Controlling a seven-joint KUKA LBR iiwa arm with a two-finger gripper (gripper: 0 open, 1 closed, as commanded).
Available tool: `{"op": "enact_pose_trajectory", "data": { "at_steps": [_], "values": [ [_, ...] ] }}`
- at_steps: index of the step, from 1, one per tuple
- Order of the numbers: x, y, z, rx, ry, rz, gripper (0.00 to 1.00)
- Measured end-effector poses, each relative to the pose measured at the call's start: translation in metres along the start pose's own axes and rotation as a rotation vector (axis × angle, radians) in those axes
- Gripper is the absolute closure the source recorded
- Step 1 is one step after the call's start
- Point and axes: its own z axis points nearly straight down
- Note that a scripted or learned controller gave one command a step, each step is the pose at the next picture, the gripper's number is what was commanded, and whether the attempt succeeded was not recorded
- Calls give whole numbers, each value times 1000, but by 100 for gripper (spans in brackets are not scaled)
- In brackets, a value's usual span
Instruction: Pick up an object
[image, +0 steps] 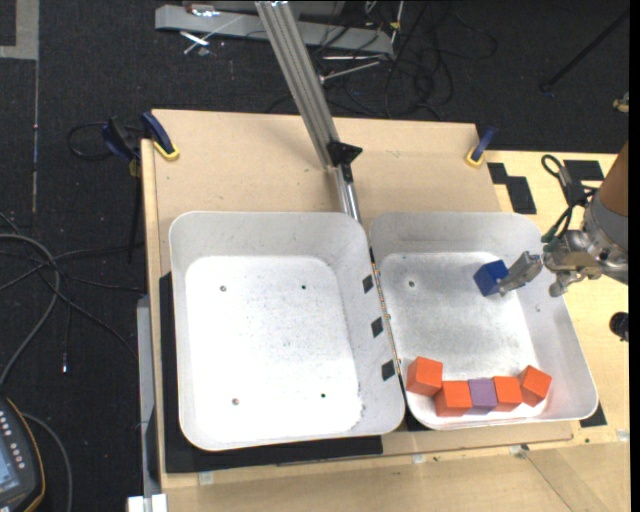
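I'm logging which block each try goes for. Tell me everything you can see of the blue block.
The blue block is a small, solid-coloured cube with matte faces, possibly foam or painted wood. It sits in the upper right part of the right-hand bin, turned at a slight angle to the bin's walls, well apart from the row of orange and purple blocks at the near edge. The pincer is right against its right side; whether the block is gripped cannot be told.

We see two white bins (270, 225), speckled grey. We note a blue block (489, 277), four orange blocks (425, 375) and one purple block (482, 393).
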Motion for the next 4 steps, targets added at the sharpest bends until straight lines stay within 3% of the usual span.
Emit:
{"op": "enact_pose_trajectory", "data": {
  "at_steps": [1, 2, 3, 4],
  "values": [
    [23, 14, -37, -6, -2, -4, 0],
    [78, 88, -84, -11, -1, -8, 0],
    [44, 63, 27, 8, 0, 6, 0],
    [17, 77, 85, -30, -13, -2, 0]
  ]
}}
